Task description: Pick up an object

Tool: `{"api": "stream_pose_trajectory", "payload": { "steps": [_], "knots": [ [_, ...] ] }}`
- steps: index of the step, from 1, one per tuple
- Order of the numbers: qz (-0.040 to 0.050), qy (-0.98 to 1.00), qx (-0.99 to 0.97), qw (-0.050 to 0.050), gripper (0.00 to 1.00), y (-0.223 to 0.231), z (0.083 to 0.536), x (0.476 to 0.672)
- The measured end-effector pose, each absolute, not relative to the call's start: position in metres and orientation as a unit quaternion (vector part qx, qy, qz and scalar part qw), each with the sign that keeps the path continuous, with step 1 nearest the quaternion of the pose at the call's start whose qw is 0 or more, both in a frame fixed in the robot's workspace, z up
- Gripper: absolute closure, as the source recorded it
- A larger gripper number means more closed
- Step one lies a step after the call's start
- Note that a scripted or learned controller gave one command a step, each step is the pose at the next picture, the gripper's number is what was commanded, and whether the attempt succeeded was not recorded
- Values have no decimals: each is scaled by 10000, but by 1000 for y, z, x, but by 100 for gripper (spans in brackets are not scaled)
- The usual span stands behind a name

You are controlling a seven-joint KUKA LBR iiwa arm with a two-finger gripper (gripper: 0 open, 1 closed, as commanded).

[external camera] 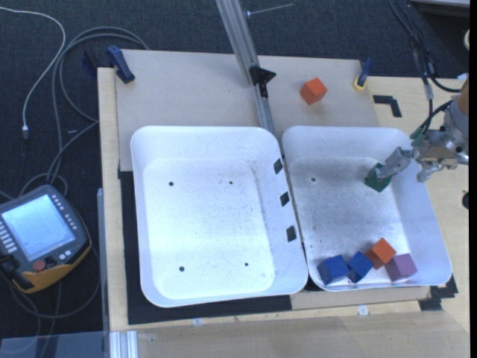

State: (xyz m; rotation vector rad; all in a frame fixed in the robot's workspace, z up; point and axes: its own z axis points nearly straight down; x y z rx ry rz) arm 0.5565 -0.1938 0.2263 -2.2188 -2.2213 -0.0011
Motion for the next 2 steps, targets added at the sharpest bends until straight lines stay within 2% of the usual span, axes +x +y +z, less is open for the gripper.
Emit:
{"api": "stream_pose_trajectory", "payload": {
  "steps": [1,2],
  "knots": [
    [19,-7074,-7068,35,0,-218,126,596],
    [0,-7082,-7060,-9,0,-207,98,627]
  ]
}}
